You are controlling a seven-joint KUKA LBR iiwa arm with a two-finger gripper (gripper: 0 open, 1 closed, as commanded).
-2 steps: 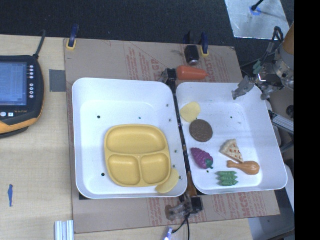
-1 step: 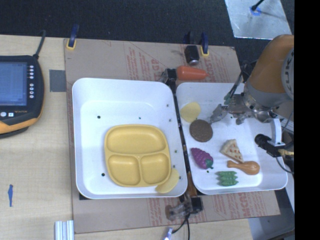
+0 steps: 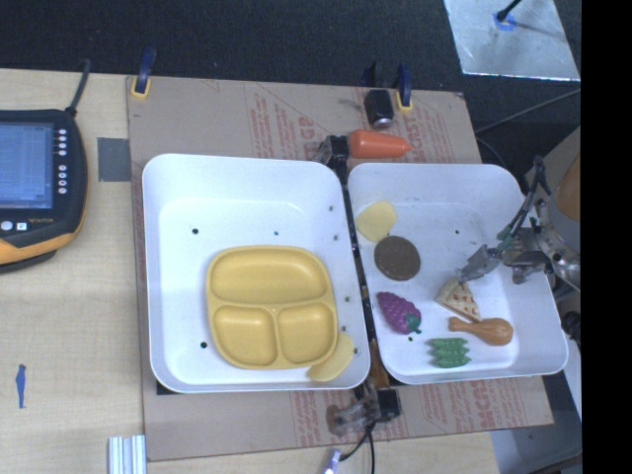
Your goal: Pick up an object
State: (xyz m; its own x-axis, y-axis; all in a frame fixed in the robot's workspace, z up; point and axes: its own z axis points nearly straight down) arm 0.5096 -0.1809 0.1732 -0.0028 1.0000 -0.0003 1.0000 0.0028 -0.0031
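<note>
Okay, gripper (image 3: 481, 262) over the right bin (image 3: 434, 181), nothing gripped.
I can't tell whether the jaws are wide or narrow. They hang just above the pizza slice (image 3: 459, 301); drumstick (image 3: 484, 330) at 6 o'clock from them, grapes (image 3: 398, 311) at 8, brown disc (image 3: 397, 257) at 9.

Smooth white plastic bins (image 3: 247, 181), matt yellow plastic divided tray (image 3: 272, 306), brown cardboard sheet (image 3: 286, 117) laid beneath, pale wood-grain bench (image 3: 59, 363), metallic gripper (image 3: 484, 263).
</note>
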